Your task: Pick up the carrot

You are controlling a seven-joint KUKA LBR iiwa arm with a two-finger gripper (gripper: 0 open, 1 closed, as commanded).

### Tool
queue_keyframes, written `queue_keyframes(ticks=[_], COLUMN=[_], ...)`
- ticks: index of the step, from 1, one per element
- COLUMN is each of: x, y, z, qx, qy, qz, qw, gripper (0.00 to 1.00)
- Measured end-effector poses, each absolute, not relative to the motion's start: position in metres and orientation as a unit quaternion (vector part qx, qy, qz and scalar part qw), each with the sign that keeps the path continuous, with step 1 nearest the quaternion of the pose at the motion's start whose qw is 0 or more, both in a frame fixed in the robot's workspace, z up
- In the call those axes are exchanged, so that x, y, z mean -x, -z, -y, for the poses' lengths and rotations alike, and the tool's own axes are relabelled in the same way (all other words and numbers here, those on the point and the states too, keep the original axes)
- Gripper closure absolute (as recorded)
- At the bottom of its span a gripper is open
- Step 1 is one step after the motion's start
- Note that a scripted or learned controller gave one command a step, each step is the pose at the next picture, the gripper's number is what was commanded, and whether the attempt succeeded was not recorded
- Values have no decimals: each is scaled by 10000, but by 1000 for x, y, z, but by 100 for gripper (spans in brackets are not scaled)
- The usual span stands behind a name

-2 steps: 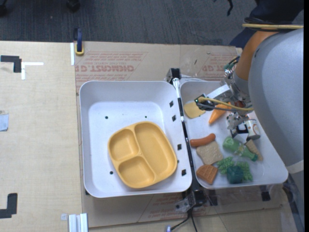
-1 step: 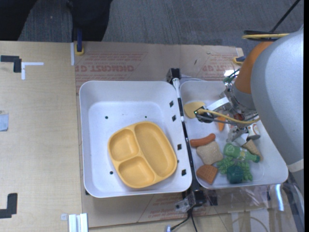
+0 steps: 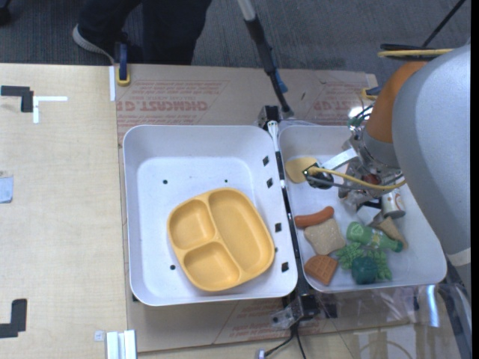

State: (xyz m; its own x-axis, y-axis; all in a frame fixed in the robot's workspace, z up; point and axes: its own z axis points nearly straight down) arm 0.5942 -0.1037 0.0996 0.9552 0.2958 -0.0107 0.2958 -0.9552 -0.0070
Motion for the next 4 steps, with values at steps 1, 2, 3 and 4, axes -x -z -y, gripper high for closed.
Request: queue_keyframes(ticks=[1, 2, 3, 4], x=[-578, -565, -565, -577], y=[-91, -92, -92, -90], z=[111, 115, 114, 170], qx=[9345, 7827, 7827, 8289], qy=[-23, -6, -2, 56], qz=[3561, 6223, 6225, 5589], qw=[22, 10, 18, 208], gripper=[100, 100, 0, 0])
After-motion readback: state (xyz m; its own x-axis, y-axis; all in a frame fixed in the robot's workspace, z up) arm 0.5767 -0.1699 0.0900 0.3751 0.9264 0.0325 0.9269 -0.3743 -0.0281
